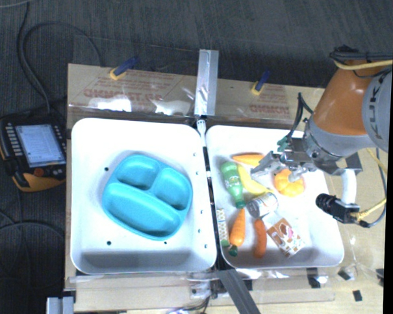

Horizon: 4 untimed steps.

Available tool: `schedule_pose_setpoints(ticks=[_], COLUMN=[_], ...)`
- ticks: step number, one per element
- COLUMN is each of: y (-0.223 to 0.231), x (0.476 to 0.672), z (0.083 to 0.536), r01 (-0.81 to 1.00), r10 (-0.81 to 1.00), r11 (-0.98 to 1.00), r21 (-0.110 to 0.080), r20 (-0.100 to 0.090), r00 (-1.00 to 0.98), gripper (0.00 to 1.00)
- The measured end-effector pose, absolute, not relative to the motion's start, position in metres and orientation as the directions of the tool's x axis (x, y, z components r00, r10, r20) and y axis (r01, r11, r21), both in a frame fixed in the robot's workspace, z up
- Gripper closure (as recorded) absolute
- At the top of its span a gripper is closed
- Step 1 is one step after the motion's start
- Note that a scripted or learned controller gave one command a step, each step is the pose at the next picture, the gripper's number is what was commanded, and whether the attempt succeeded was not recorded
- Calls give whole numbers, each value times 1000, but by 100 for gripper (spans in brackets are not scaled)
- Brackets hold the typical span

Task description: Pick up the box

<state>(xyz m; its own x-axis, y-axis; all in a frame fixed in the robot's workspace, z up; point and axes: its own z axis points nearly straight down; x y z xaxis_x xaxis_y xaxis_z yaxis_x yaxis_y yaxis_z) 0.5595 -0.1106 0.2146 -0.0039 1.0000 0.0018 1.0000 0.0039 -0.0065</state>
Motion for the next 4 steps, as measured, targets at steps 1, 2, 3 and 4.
schedule_pose_setpoints(ticks=[1,2,3,4], y=[-102,-103,-172,-224], x=[561,498,490,485], z=[203,433,433,433], r01=[994,990,845,983], r10=[994,990,845,983], r11=[111,143,535,186], r21=[-6,-2,-2,-3], r20=[0,-3,-2,-3], r00=[-111,-143,-535,-186], gripper=[0,0,0,0])
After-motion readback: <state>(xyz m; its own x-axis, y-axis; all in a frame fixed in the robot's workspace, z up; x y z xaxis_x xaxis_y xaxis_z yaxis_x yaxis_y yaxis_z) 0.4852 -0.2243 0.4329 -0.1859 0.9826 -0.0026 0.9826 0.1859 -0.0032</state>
